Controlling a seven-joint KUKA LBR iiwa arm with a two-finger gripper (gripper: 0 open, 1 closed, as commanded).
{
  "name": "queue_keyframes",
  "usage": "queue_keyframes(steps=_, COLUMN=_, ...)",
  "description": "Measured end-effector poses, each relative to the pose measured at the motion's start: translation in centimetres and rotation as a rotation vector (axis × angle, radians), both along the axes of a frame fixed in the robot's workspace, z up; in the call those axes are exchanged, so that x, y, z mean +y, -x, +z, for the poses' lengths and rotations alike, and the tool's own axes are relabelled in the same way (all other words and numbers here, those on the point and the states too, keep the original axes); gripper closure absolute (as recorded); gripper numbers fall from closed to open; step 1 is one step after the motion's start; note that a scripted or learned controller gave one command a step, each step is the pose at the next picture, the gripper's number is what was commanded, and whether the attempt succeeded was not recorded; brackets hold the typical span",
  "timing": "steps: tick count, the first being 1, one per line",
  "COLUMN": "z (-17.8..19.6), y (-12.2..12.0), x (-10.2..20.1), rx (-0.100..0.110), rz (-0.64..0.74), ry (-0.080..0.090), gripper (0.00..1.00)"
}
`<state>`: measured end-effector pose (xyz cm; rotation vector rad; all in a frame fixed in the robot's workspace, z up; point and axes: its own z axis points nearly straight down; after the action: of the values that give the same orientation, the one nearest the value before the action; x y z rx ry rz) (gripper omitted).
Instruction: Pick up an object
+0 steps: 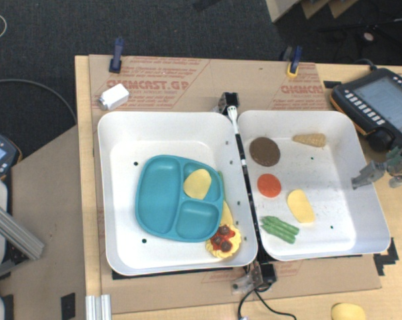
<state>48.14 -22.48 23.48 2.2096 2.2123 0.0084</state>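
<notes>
The right bin (pixel 334 229) holds a brown round disc (pixel 264 151), a tan cone-shaped piece (pixel 309 139), a red disc (pixel 269 185), a yellow oval piece (pixel 301 206) and a bunch of green beans (pixel 279 228). In the left bin (pixel 121 179) lies a teal divided plate (pixel 167 202) with a yellow piece (pixel 198 183) in its upper right compartment. A yellow item topped with red berries (pixel 223 240) rests against the plate's lower right edge. My gripper (pixel 370 174) is a small grey shape at the right bin's right wall, well away from all the objects.
A white block (pixel 114 97) lies on the cardboard behind the left bin. Clamps (pixel 116 47) (pixel 294 60) hold the board's far edge. A black pendant (pixel 374 102) sits at the right, just behind my gripper. A yellow object (pixel 347 311) lies past the front right corner.
</notes>
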Motion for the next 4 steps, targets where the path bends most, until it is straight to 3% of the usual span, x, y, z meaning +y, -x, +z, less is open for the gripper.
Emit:
queue_keyframes(steps=1, z=-8.3, y=0.4, x=0.2, rx=0.022, rz=-0.002, ry=-0.011, gripper=0.00)
queue_keyframes(steps=2, z=6.5, y=0.0, x=0.0, rx=-0.003, rz=0.001, ry=0.001, gripper=0.00)
queue_keyframes(steps=3, z=28.1, y=0.2, x=0.0, rx=-0.007, rz=0.000, ry=0.003, gripper=0.00)
queue_keyframes(steps=4, z=28.3, y=0.1, x=0.1, rx=0.006, rz=0.000, ry=0.000, gripper=1.00)
